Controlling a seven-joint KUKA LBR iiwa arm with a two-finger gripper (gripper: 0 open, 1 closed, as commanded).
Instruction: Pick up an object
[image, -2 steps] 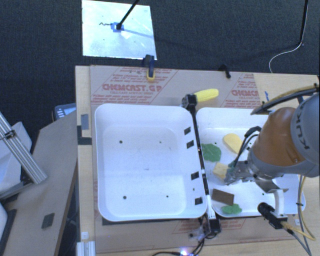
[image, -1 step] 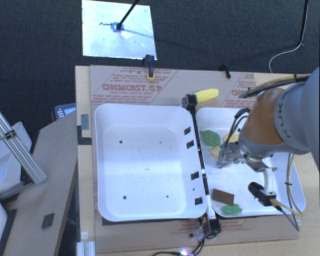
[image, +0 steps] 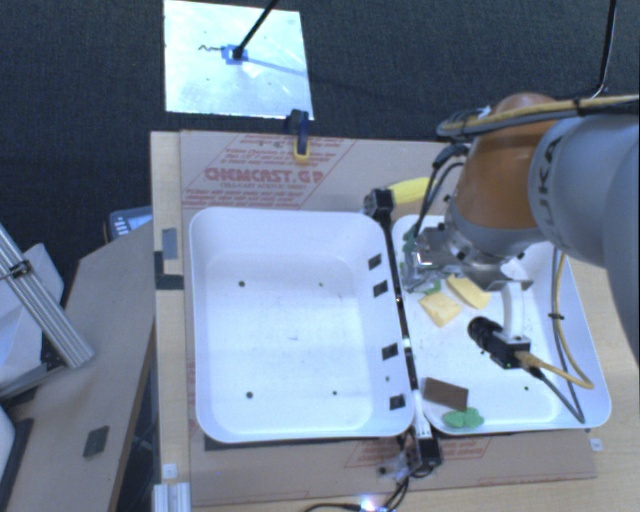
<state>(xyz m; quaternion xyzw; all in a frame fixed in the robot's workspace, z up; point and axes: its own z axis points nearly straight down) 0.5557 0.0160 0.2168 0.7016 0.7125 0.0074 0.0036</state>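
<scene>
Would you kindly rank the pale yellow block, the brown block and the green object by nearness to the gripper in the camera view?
Measured from the gripper in the right bin:
1. Pale yellow block, just below the gripper.
2. Brown block, near the bin's front edge.
3. Green object, just past the brown block, at the front rim.

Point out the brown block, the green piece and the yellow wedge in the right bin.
brown block (image: 446, 392): camera view, middle of its top face.
green piece (image: 463, 418): camera view, centre of the lump.
yellow wedge (image: 440, 308): camera view, middle of its flat face.
</scene>
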